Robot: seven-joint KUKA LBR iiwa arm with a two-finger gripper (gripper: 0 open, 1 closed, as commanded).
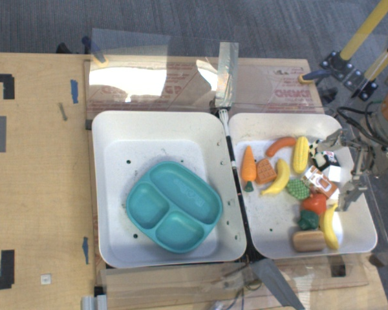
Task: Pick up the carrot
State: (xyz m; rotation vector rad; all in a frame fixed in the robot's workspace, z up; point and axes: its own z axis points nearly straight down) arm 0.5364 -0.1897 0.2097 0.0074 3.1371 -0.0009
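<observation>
- Carrot [247, 164] lies at the left edge of the right bin [278, 237], orange and tapered, green stub toward the near side, free of the jaws.
- Left bin [110, 141] holds a smooth teal divided plate [173, 205].
- Toy foods crowd together right of the carrot; several overlap and are hard to identify.
- Gripper [346, 166] at the right bin's far-right side, metal fingers spread apart, nothing between them.

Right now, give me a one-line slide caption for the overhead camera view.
Gripper over right bin of toy food; carrot lies near its left wall, teal plate in left bin.
</observation>
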